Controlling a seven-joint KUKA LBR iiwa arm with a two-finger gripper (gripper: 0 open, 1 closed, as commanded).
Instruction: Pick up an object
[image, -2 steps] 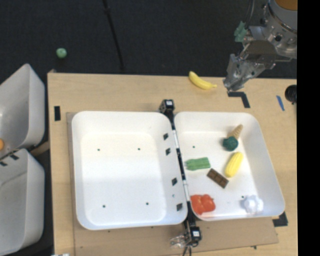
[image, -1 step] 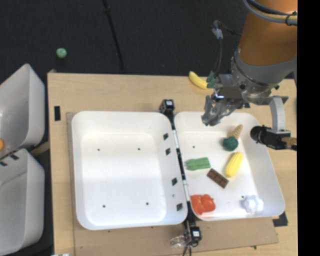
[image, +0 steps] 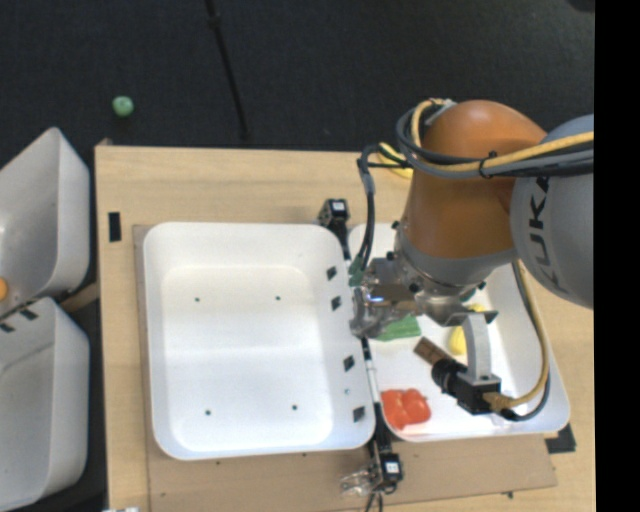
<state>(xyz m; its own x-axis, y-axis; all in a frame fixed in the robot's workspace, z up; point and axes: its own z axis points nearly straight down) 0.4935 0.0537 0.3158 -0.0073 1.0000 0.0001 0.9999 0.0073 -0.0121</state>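
Dark floor surrounds a light wooden tabletop (image: 120, 330) seen from above at a slant. On the floor at upper left lies a small green ball (image: 123, 105). At the far left edge, off the tabletop, stand 2 white rounded containers (image: 35, 220), one above the other in the view.

On the tabletop sit 2 shallow white bins side by side. Left bin (image: 240, 340) shows a bare white floor with a few small dark dots. Small black clips (image: 333, 211) sit along the seam between the bins, and a metal clip (image: 365, 482) lies at the tabletop's near edge below the seam.

Right bin (image: 545, 405) is largely covered by the arm (image: 470, 185), which comes in from the right, its large orange band above a grey wrist, with yellow and black cables looping around it. The pincer (image: 372, 312) is low at the right bin's left edge, next to the seam. Whether it is released or clenched cannot be told, since the wrist hides its tips.

Just right of the pincer lies a green object (image: 402, 327), touching or very near it. Below, in the bin's near left corner, lies a red-orange object (image: 406, 408). Further right are a small brown piece (image: 429, 351) and a yellow object (image: 457, 338), partly hidden by a black fitting (image: 462, 388) on the arm.
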